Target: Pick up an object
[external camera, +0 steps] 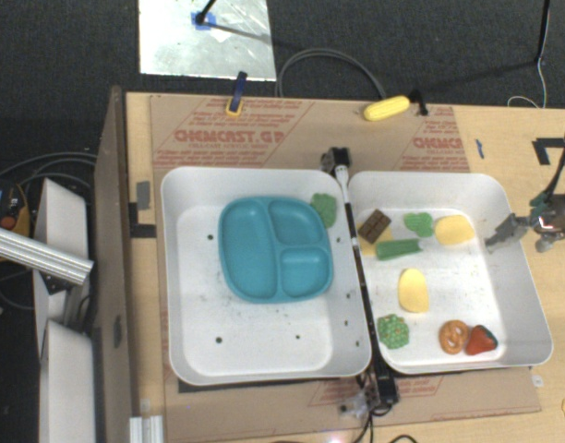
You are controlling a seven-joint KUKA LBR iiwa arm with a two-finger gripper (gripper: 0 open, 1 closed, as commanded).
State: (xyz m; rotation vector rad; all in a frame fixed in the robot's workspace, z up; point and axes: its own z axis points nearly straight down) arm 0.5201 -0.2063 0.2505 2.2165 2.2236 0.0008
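Claw (504, 232) at the right rim of the right bin (527, 289), low, near the edge; not possible to tell if apart or together, too small and blurred. Nothing visible between it.

No object lifted yet, by the look of it; approach step in hand. Candidates all in the right bin: yellow lemon (454, 230) closest to the claw, green piece (418, 222) just beside it, long green pod (397, 248), brown block (373, 224) near the divider, pale yellow egg (413, 290) in the middle, broccoli (392, 330) at the front, pretzel (453, 336) touching a strawberry (481, 339). In the left bin, a blue tray (274, 249) with one more green piece (325, 209) at its corner.

Best to choose a free-standing thing. Egg a good target: well apart from neighbours, room on both sides. Lemon also near, but the green piece just beside it may block one side. Better to avoid pretzel and strawberry, because touching. Best to come down straight from above, centred, close only when low, then lift slowly. Round shapes probably slippery, so off-centre grip likely to squeeze them out.
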